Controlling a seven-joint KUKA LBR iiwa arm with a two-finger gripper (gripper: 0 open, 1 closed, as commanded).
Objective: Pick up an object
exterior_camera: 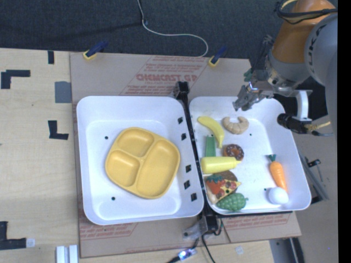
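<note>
Croissant [236, 125]: far part of right bin [289, 147], just right of banana [212, 129].
Fingers: cannot tell their spread; gripper [242, 105] hangs just above far side of croissant, nothing seen between.
Near items: chocolate doughnut [233, 151], carrot [278, 173].
Left bin [90, 147]: yellow divided plate [143, 162].

Yellow divided plate [142, 163] in left bin [88, 114]
</note>
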